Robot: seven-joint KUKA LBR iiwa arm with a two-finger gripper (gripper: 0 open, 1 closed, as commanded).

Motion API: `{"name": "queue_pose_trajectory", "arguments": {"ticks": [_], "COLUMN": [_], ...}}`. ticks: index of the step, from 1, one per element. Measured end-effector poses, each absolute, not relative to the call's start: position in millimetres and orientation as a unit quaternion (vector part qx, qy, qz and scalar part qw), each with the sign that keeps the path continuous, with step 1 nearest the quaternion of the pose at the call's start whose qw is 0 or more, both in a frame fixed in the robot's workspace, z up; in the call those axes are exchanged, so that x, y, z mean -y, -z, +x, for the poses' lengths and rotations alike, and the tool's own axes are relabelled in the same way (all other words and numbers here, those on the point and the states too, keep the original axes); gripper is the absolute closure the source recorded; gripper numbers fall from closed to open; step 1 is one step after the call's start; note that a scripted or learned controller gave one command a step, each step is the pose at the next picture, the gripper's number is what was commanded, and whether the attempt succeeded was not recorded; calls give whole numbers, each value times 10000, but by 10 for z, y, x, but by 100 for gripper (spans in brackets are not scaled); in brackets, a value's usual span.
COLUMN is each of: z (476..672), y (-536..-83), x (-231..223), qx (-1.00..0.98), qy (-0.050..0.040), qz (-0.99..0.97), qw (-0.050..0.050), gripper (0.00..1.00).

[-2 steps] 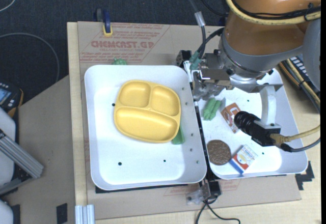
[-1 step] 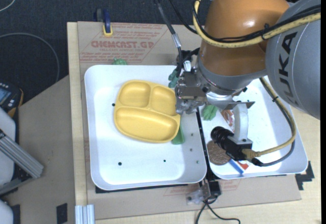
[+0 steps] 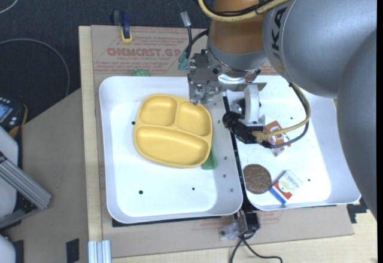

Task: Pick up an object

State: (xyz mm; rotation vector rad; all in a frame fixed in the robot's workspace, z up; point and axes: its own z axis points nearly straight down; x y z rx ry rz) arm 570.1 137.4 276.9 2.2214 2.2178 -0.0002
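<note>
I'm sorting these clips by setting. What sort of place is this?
Most likely a robotics lab or test bench, not a home. A big grey arm reaches over two white bins set on a cardboard sheet, with loose cables on dark floor and odd test items like a yellow divided plate.

I see a yellow divided tray (image 3: pixel 173 130) with a sliver of green (image 3: pixel 209 162) under its edge in the white left bin (image 3: pixel 119 184), a brown disc (image 3: pixel 258 177) and a white, red and blue packet (image 3: pixel 283 187) in the white right bin (image 3: pixel 323 172), under the grey, orange-banded arm (image 3: pixel 311 23).
</note>
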Motion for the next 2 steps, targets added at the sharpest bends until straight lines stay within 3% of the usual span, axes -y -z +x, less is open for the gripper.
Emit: {"name": "queue_pose_trajectory", "arguments": {"ticks": [1,2], "z": [6235,6017], "y": [-2177,-2268], "x": [-1762,-2286], "qx": [-7086,-7095], "qy": [1,-14], "qz": [7057,7047], "qw": [2,-4], "gripper": [100,100]}}
